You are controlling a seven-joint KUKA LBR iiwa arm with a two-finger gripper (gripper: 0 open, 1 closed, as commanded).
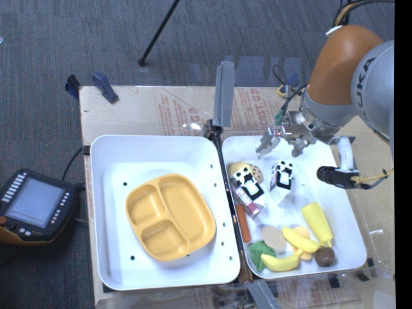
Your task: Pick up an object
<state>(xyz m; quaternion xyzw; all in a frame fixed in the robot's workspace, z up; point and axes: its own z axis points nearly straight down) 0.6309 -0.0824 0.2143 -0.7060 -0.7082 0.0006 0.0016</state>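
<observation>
In the right bin point(358, 237), the small black-and-white toy point(282, 176) stands near the middle of the far half, its long axis running roughly from the far edge toward the near edge, tilted slightly leftward at the bottom. The gripper point(283, 141) hangs just above it toward the far edge, fingers spread apart with nothing between them, touching no object. A second black-and-white toy point(249, 188) lies beside the bin's left wall, near a spotted cookie point(244, 170).
</observation>
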